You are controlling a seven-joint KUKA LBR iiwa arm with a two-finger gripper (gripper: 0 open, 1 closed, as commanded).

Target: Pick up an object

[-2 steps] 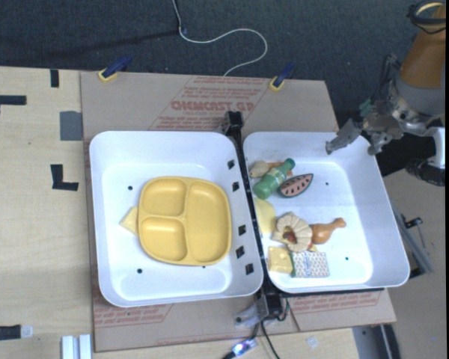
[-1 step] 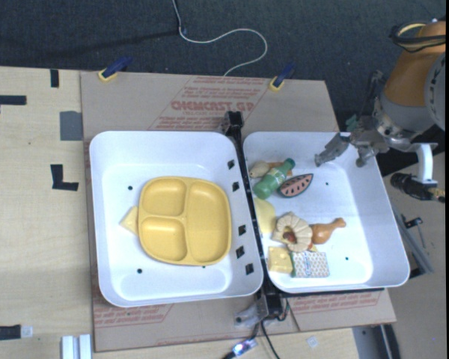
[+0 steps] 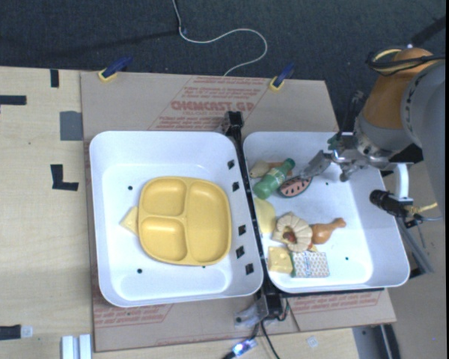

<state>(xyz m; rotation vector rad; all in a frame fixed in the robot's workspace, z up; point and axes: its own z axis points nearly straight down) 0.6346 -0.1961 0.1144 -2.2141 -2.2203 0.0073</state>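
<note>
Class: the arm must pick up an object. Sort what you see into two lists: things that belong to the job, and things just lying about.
Belongs to the job:
tool
green bottle
melon slice
drumstick
patterned packet
right bin

Just lying about:
yellow tray
left bin
white cable
cardboard sheet

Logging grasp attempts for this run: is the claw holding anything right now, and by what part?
Nothing is held. The claw hangs low in the right bin, just above the watermelon slice, with nothing between its fingers.
</note>
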